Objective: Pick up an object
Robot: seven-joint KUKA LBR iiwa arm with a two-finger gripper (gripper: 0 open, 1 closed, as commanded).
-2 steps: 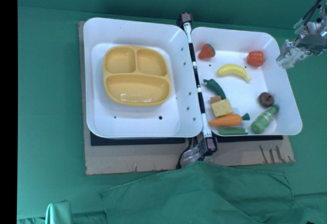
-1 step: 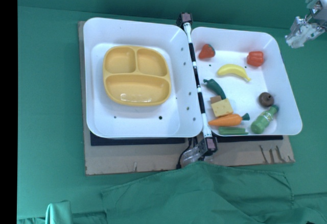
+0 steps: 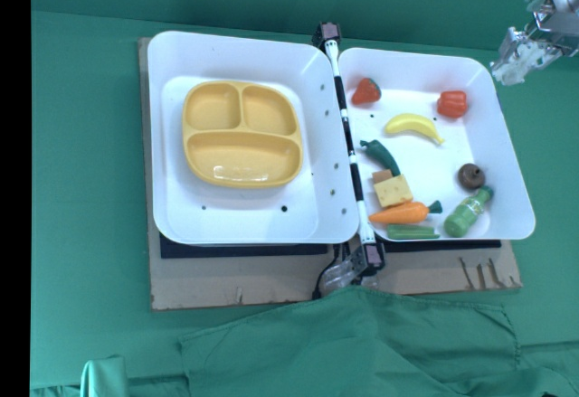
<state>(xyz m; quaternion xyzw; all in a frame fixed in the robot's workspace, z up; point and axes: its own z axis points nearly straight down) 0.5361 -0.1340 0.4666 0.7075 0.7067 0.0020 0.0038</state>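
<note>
The arm comes in at the upper right, wrist angled down and to the left, with the claw (image 3: 514, 61) hanging over the green counter (image 3: 81, 160) just outside the right bin's (image 3: 507, 151) far right corner, touching nothing. Whether it is spread or pressed together cannot be told. The red pepper (image 3: 452, 103) lies nearest, below-left of the claw; the banana (image 3: 413, 126) and strawberry (image 3: 366, 91) lie further left. The yellow divided plate (image 3: 242, 133) sits well apart in the left bin (image 3: 172, 70).

No text, label, brand, number or sign can be read on anything here.
</note>
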